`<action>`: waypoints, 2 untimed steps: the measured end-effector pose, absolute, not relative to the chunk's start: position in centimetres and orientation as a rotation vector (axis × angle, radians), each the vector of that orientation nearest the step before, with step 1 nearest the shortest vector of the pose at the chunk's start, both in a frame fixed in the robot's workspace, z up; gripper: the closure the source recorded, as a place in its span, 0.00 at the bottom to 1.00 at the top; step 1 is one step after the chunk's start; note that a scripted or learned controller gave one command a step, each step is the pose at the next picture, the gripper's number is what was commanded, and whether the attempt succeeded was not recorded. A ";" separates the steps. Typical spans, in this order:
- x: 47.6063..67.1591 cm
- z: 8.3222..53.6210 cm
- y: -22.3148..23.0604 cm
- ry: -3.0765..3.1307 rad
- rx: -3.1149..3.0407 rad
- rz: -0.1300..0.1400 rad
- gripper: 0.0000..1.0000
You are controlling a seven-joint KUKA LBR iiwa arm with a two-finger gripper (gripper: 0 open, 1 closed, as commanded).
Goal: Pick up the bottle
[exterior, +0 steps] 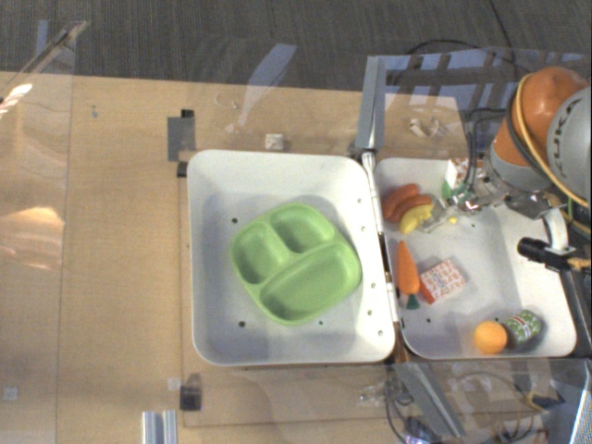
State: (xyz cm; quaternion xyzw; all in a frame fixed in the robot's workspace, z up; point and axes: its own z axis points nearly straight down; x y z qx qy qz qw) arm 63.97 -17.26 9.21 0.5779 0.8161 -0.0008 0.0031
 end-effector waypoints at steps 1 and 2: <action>65.7 9.0 -19.9 2.753 1.677 -0.017 0.00; 65.5 9.8 -19.9 2.761 1.683 -0.025 1.00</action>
